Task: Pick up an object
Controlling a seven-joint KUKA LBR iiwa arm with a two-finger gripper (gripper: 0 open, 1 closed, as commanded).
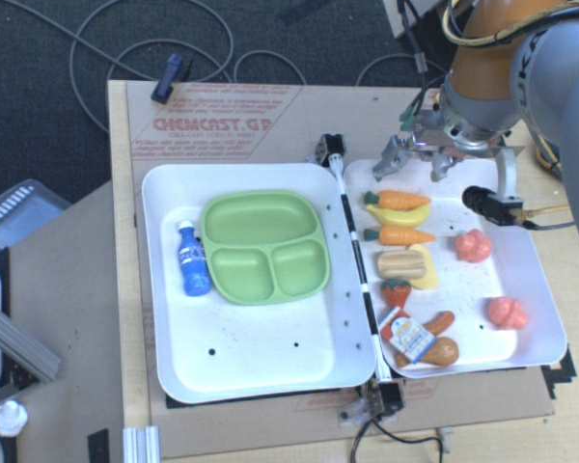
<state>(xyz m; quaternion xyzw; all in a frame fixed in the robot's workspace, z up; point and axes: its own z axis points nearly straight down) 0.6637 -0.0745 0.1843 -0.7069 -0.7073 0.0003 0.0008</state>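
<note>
While the arm reaches in from the right, the scene reads as follows, every place given relative to the right bin [531, 287].

Gripper [417, 157]: above the bin's far left corner, fingers spread apart, nothing between them.
Carrots: one carrot [402, 201] near the far left, a second carrot [405, 236] just toward the camera from it, with a banana [391, 217] between them.
Bread [402, 262]: middle of the left side, lying on a yellow piece [426, 273].
Strawberry [397, 292]: left side, just nearer than the bread.
Packet [412, 337]: near left corner, lying over a sausage [439, 322] and a brown piece [442, 353].
Pink lumps: one lump [473, 246] at centre right, another lump [507, 312] toward the near right.
Left bin [164, 258]: touching the right bin's left edge, holding a green tray [265, 246] and a blue bottle [193, 258].
Obstruction: the carrots and banana crowd together just below the gripper.
</note>
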